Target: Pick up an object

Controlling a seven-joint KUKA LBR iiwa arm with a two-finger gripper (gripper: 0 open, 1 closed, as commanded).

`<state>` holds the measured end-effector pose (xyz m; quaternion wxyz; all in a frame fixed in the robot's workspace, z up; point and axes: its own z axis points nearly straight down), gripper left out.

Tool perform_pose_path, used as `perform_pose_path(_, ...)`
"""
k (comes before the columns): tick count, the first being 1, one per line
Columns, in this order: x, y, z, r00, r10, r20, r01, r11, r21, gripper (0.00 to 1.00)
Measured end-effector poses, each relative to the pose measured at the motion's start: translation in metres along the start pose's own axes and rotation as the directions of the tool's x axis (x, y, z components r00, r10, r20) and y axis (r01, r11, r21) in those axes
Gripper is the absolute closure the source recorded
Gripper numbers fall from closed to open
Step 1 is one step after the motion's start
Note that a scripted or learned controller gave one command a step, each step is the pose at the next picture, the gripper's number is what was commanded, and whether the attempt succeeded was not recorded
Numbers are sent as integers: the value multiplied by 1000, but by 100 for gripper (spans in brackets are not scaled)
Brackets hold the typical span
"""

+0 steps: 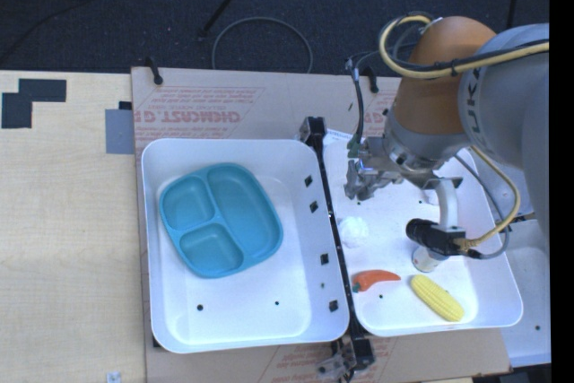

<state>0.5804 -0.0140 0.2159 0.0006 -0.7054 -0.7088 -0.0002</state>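
My gripper (360,184) hangs over the upper left part of the right bin (502,305), close to the divider between the bins. A small white crumpled object (352,230) lies just below it, apart from it. Nearer the front lie an orange carrot-like piece with a green tip (375,279) and a yellow corn cob (437,297). Nothing shows in the gripper.
A blue divided plate (220,218) lies in the left bin (179,318). A black-and-clear fitting (432,239) on the arm's cable hangs over the right bin's middle. The arm's bulk (448,85) covers the right bin's far side.
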Motion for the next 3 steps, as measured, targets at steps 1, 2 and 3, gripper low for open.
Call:
perform_pose_path(1, 53, 13, -12, 1000, 1, -1, -1, 1000, 1, 100)
perform_pose_path(2, 94, 33, -19, 1000, 2, 0, -2, 1000, 1, 100)
perform_pose_path(3, 122, 48, -5, 1000, 3, 1, -3, 1000, 2, 100)
